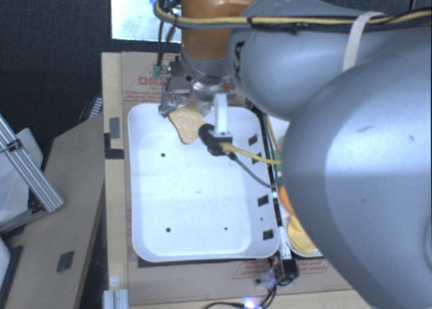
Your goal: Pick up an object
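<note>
The hand (177, 102) sits low over the far rim of the left bin (196, 227), crowded by the wrist above it. I cannot tell how far it is open, or whether it has hold of anything.

The likeliest failure is a grasp that catches only an edge of the flat tan piece (186, 127). It looks thin and smooth, so it could slip out on the lift or get shoved against the bin wall instead of coming up. This close to the rim, the hand could also strike the wall itself.

The tan piece lies just beneath the hand at the bin's far edge, touching it or nearly so, with bare white floor on its near side. A yellow thing (302, 239) shows past the bin's right wall, under the arm and well apart.
</note>
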Controlling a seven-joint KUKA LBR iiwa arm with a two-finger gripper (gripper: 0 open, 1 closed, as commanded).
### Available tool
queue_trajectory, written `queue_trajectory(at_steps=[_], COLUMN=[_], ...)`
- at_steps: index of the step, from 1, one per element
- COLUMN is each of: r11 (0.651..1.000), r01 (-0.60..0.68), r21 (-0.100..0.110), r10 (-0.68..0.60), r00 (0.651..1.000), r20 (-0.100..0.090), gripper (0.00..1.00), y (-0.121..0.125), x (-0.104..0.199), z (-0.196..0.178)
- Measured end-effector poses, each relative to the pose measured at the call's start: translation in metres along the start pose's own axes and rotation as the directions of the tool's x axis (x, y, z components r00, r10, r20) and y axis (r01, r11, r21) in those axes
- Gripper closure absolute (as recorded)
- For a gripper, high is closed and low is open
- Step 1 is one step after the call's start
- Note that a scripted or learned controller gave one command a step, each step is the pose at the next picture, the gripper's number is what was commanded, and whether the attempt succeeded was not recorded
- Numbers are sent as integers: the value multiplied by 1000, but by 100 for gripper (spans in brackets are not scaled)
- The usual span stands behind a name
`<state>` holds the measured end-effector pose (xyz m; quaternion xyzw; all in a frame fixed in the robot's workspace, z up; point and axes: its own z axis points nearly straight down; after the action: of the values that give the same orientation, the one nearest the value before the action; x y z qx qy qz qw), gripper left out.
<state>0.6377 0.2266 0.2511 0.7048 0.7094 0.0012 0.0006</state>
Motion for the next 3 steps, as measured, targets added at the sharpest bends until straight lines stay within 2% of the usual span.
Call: queue_trajectory(at_steps=[1,2,3], r11=[1000,1000,1000], r01=[-1,-6,-2], r21=[3,10,-10], r10=[1,6,2], r00=[1000,1000,1000], r20=[1,2,-5], gripper=[100,100,100], y=[31,-19,-40], x=[7,7,9], z=[57,172,-32])
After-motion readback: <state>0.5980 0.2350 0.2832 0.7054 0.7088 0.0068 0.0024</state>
